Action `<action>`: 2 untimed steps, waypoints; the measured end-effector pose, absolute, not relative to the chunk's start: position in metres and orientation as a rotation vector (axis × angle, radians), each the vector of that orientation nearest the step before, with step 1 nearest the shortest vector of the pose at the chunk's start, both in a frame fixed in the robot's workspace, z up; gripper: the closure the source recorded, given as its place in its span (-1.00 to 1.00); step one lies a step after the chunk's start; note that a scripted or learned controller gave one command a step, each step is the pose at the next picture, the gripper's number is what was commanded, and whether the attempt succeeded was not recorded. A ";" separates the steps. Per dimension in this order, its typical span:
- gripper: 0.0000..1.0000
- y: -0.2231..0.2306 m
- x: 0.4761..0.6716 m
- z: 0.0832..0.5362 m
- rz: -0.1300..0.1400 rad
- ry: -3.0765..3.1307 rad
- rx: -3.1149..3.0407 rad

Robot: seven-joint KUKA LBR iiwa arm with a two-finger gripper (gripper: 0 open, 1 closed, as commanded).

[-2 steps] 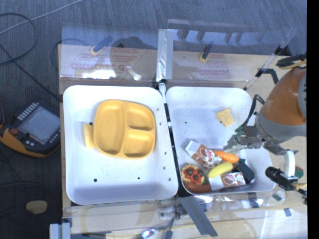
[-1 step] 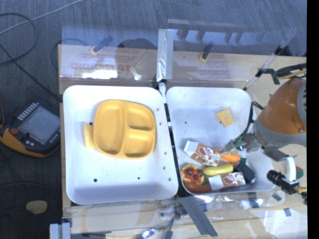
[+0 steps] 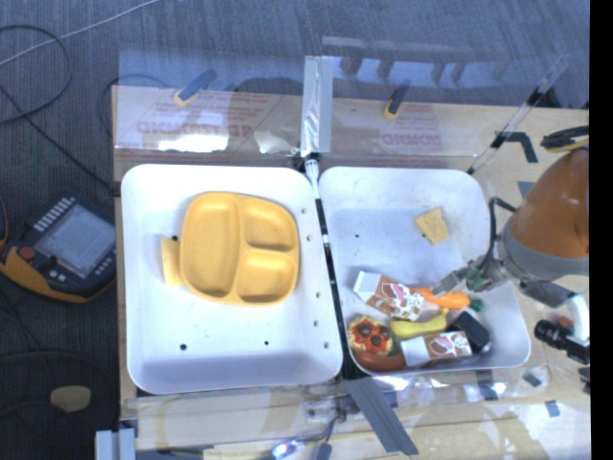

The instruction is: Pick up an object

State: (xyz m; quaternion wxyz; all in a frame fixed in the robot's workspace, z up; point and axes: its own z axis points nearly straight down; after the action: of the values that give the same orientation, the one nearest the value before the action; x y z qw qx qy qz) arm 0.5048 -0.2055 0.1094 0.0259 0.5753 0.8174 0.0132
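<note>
In the right bin (image 3: 383,195), a pile of toy food lies along the near edge: an orange carrot (image 3: 442,300), a yellow banana (image 3: 419,329), a round pizza piece (image 3: 370,337), a printed white packet (image 3: 391,297), a brown-and-white packet (image 3: 439,348) and a black block (image 3: 473,329). A small tan cracker (image 3: 432,225) lies alone further back. My gripper (image 3: 466,278) reaches in from the right and hangs low over the pile's right end, just above the carrot's tip. Nothing can be seen held in it.
The left bin (image 3: 144,353) holds a yellow divided plate (image 3: 238,247) with a pale yellow piece (image 3: 170,262) tucked at its left edge. A handheld pendant (image 3: 59,247) lies on the floor to the left. The arm's orange band (image 3: 563,209) overhangs the right bin's right rim.
</note>
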 end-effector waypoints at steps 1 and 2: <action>-1.00 -0.206 0.504 0.092 0.014 2.411 1.983; -1.00 -0.206 0.504 0.092 0.014 2.411 1.983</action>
State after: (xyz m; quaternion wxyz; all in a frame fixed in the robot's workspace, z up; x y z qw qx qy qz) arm 0.5040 -0.2060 0.0920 0.0100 0.6353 0.7722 0.0045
